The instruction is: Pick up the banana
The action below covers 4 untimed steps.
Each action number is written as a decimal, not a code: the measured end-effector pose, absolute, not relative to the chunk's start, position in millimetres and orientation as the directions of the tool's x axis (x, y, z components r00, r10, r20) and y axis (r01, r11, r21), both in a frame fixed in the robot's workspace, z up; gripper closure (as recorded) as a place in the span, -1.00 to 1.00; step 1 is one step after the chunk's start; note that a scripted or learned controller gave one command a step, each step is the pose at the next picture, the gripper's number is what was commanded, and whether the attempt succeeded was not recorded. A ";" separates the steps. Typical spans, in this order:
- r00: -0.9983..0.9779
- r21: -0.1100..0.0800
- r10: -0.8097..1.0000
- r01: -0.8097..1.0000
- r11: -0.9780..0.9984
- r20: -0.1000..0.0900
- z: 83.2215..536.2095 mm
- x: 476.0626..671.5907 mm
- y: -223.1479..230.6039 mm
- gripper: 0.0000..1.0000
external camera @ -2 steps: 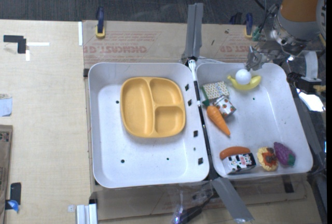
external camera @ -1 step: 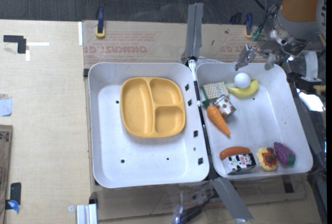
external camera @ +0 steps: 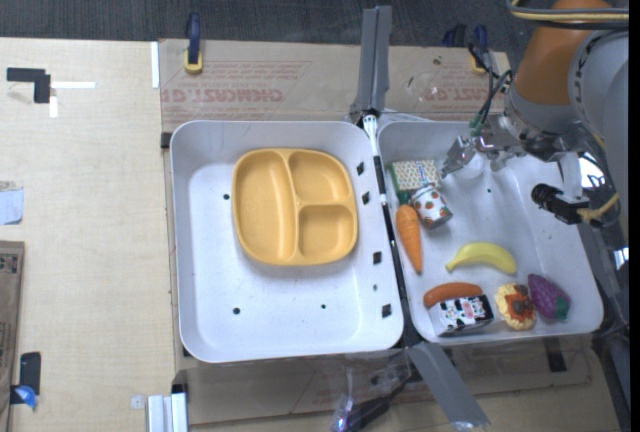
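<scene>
Banana (external camera: pixel 481 258) lies in rt bin (external camera: pixel 500 195), no readable labels; tool (external camera: pixel 462 153) state unclear.

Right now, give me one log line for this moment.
banana: right bin, lying free | gripper: above bin's far end, apart from banana | neighbours: carrot, sausage | grasp: not yet made
</scene>
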State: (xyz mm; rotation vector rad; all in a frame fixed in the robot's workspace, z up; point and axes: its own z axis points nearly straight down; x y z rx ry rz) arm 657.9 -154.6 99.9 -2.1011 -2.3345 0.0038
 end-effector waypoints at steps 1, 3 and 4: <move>-0.122 0.000 0.992 0.992 0.122 -0.001 91.9 611.9 -178.3 -1.00; -0.290 -0.001 0.957 0.957 0.290 0.001 91.2 477.2 -156.7 -1.00; -0.063 -0.002 0.998 0.998 0.063 0.001 90.9 477.3 -98.0 -1.00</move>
